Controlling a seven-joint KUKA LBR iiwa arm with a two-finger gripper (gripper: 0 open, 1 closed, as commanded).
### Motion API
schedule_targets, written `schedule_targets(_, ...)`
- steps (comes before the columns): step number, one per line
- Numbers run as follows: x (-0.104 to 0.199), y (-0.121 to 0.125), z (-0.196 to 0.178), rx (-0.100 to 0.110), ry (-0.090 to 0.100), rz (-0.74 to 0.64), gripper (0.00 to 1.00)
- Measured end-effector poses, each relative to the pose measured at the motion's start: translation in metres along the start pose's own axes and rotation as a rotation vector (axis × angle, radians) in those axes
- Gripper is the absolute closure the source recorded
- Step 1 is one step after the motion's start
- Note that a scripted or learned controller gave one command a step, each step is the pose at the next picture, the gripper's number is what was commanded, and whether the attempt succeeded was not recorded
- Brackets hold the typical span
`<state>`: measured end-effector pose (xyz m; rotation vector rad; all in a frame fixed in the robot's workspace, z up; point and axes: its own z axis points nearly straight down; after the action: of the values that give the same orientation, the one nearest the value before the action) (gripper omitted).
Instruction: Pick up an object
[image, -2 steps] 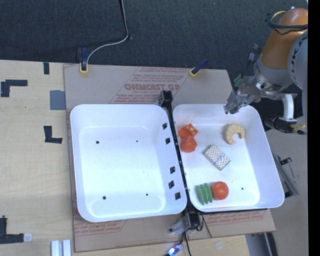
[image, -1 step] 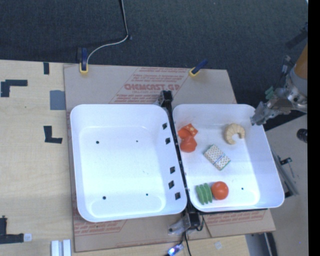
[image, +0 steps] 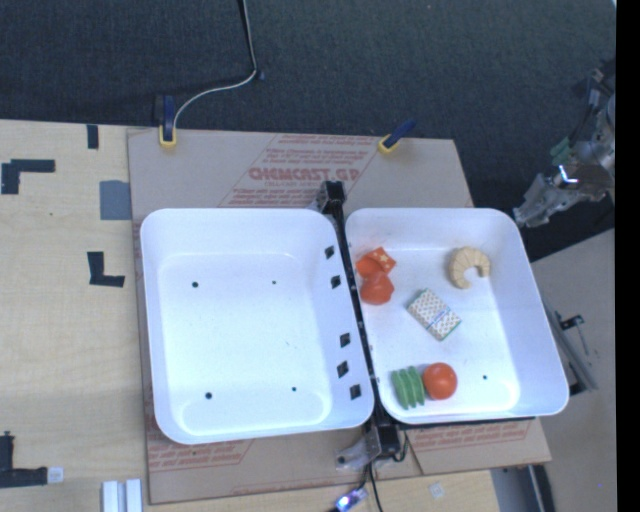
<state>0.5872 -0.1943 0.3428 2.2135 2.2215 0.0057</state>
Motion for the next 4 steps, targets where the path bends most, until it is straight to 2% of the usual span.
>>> schedule_targets(1,0.094,0.013,0.002,0.007,0.003,-0.006,1.00)
schedule_targets(3,0.090,0.013,-0.017,0.009,0.002,-0.001,1.00)
schedule_targets(4,0.048,-0.067,0.033,0.016,0.002,0.010,1.00)
